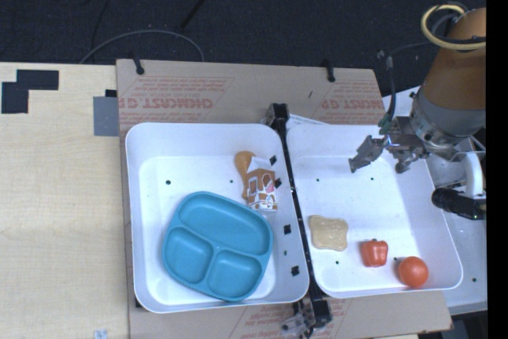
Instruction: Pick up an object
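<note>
Round red-orange tomato [412,271] sits at right white bin's [413,202] near corner | small red pepper [375,252] just beside | pincer [382,154] spread wide, holding nothing, above bin's far end.

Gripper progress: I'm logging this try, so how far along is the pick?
Nothing looks picked yet. The gripper hangs over the right bin with nothing between its fingers. The toast, pepper and tomato lie on the bin floor nearer the front. Choosing one, descending and grasping remain.
</note>
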Motion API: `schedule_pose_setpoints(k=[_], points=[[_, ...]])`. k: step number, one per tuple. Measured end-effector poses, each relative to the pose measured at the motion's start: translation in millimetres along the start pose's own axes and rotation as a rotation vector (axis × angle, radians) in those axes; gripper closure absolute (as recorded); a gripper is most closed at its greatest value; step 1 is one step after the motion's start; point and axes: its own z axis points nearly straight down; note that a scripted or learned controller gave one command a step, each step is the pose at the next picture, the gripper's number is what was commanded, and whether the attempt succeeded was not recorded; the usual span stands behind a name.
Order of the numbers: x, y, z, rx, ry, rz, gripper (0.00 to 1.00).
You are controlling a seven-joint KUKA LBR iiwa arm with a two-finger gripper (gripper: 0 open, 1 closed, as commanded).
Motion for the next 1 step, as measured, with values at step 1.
schedule_pose_setpoints(k=[1], points=[[-0.2, 2.2, -6.6, -0.013, -0.002, -0.002, 0.0]])
